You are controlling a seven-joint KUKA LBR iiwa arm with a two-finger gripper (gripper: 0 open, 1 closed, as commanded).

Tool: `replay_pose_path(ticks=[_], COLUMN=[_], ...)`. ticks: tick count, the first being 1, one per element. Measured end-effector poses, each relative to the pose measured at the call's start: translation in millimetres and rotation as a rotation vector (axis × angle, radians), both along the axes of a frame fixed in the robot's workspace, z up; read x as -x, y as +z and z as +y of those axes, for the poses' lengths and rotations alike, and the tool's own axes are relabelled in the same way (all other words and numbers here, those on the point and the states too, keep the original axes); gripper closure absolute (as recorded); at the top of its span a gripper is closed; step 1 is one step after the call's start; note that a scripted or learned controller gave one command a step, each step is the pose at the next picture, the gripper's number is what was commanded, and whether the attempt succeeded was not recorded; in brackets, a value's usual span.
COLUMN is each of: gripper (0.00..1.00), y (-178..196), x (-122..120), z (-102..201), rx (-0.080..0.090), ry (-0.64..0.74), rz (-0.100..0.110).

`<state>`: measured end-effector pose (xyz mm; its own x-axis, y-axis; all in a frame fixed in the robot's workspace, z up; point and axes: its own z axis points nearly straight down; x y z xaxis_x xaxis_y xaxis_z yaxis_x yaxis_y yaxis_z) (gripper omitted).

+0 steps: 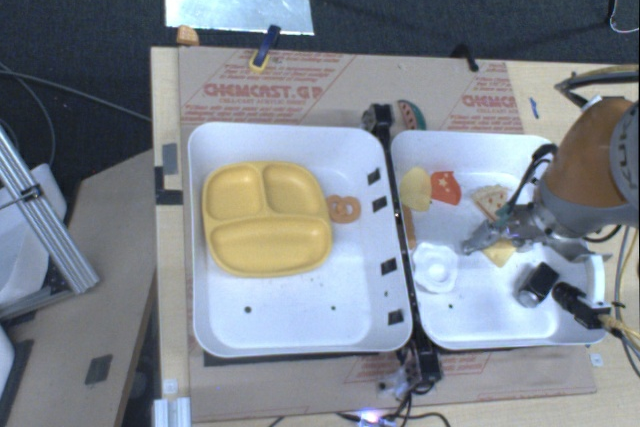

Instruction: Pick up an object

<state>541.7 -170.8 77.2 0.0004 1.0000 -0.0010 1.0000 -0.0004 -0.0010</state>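
Hand (472, 243) hangs low over the middle of the right bin (480, 313), pointing toward 9 o'clock from the grey arm (590, 177) that comes in at the bin's 3 o'clock side. Whether it is spread or pressed together cannot be told from this slant, and nothing can be seen pinched in it.

Just beside the hand, at its 4 o'clock, lies a yellow wedge (499, 255): small, flat-faced and pale yellow (cheese-like in colour), partly tucked under the hand's metal, so touching or apart cannot be told. At the hand's 8 o'clock sits a white round piece (434, 267) with a raised rim. At its 1 o'clock is a tan cracker (489, 201), speckled and squarish. At 11 o'clock lies a red piece (445, 187), and just beside that, toward 9 o'clock, a pale yellow lump (415, 188) near the bin's wall.

The left bin (290, 313) carries a yellow divided plate (265, 218) with three compartments; a small brown pretzel (343, 208) lies at the plate's 3 o'clock, just beside its rim. Both bins rest on a cardboard-covered surface (300, 90) printed in red.
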Motion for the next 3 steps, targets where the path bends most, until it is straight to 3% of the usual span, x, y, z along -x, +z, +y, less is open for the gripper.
replay_pose_path(ticks=[1,2,3], gripper=[0.00,1.00,1.00], y=[8,19,7], x=[-36,-36,39], z=[27,25,-15], rx=[-0.001,0.000,-0.001], ry=[0.007,0.005,-0.004], rz=[-0.006,-0.006,0.003])
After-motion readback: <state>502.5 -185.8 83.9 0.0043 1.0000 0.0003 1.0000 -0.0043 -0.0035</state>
